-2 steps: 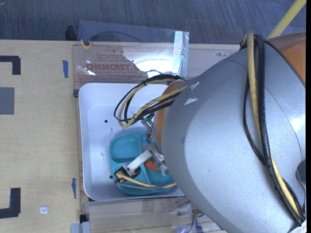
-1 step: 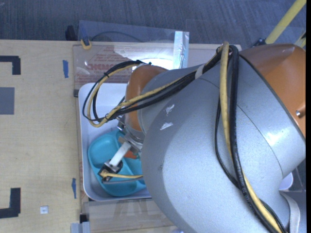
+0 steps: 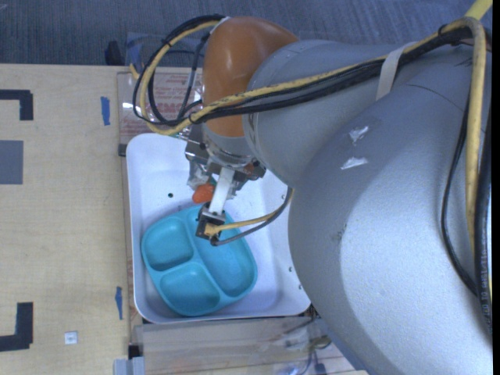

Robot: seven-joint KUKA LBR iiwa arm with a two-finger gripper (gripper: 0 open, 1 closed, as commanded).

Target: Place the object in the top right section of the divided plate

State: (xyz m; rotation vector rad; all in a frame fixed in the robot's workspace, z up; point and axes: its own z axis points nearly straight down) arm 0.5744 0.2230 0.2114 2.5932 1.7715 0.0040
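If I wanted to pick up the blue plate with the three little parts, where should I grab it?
Probably the thin raised rim of the blue plastic divided plate, at its lower-left edge, coming down from above. It lies flat in the shallow white bin, so its rim sticks up to pinch, and that edge is clear of the grey robot arm.

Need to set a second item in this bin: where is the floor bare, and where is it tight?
Bare: the floor of the white bin between its left wall and the gripper, and the strip right of the blue plate. Crowded: the plate's upper edge, where the gripper and a small orange object sit.
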